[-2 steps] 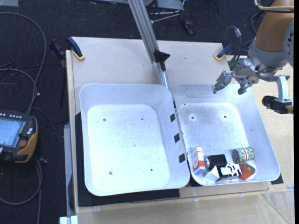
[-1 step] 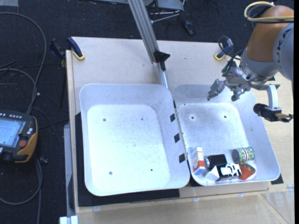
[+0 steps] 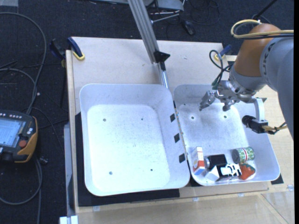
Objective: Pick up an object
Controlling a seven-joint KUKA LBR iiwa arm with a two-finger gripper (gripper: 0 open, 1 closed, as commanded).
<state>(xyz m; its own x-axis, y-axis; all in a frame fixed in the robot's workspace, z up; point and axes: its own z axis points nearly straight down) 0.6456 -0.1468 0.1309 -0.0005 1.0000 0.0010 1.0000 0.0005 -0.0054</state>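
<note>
Gripper point(image 3: 216, 101) over right bin point(image 3: 219, 129), metal fingers spread, grasping nothing. Objects clustered at the bin's near edge — small carton point(image 3: 199, 159), black-and-white box point(image 3: 223, 168), green can point(image 3: 244, 154), glossy red piece point(image 3: 247, 172). Left bin point(image 3: 93, 97) smooth, white, speckled.

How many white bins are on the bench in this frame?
2. The left bin sits on the left of the bench; the right bin lies beside it, with a cluster of small objects along its near edge and the gripper above its far end.
</note>
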